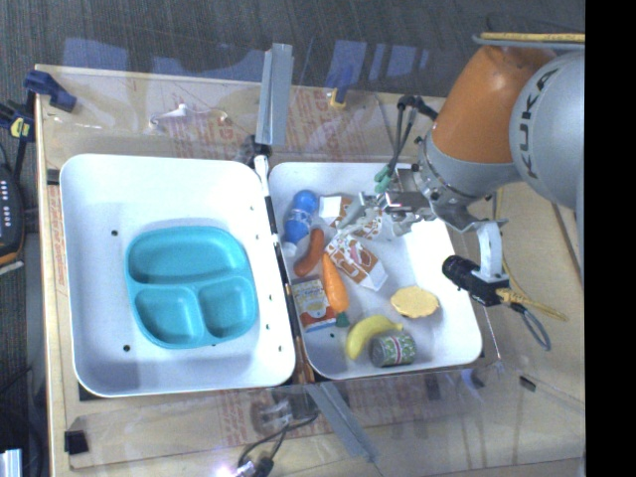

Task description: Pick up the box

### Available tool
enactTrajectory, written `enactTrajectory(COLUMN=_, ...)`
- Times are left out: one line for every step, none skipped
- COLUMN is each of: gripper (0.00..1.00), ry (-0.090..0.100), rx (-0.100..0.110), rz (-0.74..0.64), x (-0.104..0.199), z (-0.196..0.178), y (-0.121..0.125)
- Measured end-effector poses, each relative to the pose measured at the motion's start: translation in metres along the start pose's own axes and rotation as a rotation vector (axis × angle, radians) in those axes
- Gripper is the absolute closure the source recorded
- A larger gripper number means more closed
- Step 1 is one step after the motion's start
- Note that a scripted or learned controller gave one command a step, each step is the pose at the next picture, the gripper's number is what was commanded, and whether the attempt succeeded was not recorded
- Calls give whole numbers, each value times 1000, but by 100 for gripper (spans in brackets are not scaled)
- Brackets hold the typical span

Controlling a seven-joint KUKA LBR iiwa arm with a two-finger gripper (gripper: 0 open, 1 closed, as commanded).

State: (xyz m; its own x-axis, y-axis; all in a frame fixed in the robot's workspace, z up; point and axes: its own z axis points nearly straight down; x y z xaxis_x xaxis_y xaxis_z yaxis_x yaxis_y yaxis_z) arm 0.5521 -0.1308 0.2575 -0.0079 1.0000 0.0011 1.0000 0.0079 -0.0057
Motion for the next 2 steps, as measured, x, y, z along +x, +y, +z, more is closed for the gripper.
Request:
enactTrajectory(gripper=0, ry=-6, rx=-20, rz=-67, x=-4, z=134, y=11)
enactTrajectory(gripper=0, ry=-1, rx=-5, rz=-79, x=-66, z=111, y=100)
